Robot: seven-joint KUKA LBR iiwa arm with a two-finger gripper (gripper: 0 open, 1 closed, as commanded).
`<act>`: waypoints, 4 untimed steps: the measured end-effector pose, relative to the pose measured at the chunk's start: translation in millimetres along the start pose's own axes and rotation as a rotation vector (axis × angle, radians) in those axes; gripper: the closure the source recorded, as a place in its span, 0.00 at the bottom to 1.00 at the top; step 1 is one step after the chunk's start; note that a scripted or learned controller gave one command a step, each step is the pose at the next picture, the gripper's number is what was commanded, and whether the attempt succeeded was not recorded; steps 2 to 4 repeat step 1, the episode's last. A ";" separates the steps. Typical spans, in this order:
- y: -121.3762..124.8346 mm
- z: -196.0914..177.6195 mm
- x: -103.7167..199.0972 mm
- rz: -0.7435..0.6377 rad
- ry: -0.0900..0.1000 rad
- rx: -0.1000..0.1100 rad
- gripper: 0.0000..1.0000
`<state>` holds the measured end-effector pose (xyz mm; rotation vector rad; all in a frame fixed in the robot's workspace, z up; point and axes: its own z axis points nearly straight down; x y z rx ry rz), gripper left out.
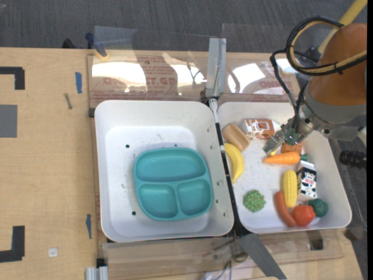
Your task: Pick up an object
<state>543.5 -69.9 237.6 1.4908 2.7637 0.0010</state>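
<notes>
The right bin [338,174] holds several toy foods: a yellow banana [235,161], a bread roll [235,136], an orange-and-white packet [259,128], an orange carrot [283,158], a corn cob [289,187], a green broccoli [254,200], a red sausage [283,209], a red tomato [303,214], a dark green piece [319,207] and a small milk carton [307,181]. My gripper [285,139] hangs low over the bin's middle, just above the carrot and right of the packet. Nothing shows between its tips.
The left bin [116,121] holds a teal divided plate [173,182]. A clear plastic wall [175,74] stands behind both bins, with a metal post [216,69] between them. The grey arm with its orange band [344,63] and black cables fills the upper right.
</notes>
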 end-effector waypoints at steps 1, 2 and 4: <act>0.4 -36.5 37.2 0.192 -0.002 -0.003 1.00; 0.4 -36.5 37.2 0.192 -0.002 -0.003 1.00; 0.4 -36.5 37.2 0.192 -0.002 -0.003 1.00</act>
